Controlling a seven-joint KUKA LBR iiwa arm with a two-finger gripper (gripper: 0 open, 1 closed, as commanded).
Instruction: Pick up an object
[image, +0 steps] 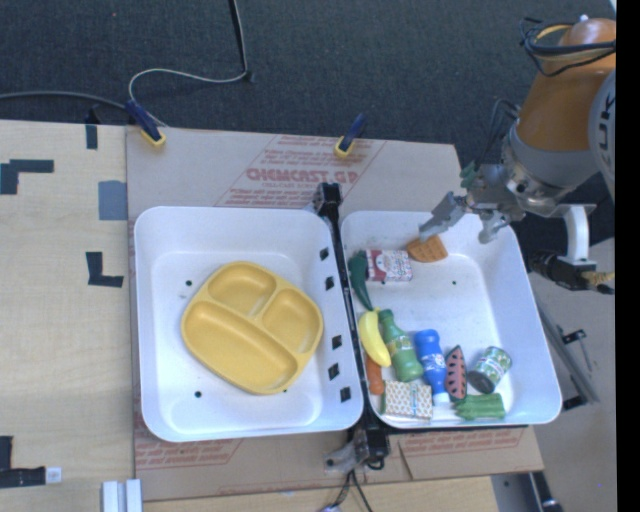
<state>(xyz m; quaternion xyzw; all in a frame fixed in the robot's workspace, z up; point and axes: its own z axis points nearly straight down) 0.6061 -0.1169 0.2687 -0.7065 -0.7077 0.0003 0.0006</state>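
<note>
**One orange piece below the splayed end effector**

One small orange piece (427, 249) lies at the far end of the right bin (520, 300), beside a red-and-white packet (388, 266). The end effector (466, 220) hangs just above and to its right, fingers spread apart and grasping nothing; the piece sits toward the left finger (440, 214). A short descent leftward would likely centre it. Other items crowd the bin's near end, well apart.

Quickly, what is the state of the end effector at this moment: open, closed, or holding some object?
End effector: open, fingers spread, holding nothing; it hovers over the right white bin, just above the small orange-brown wedge-shaped toy.
</note>
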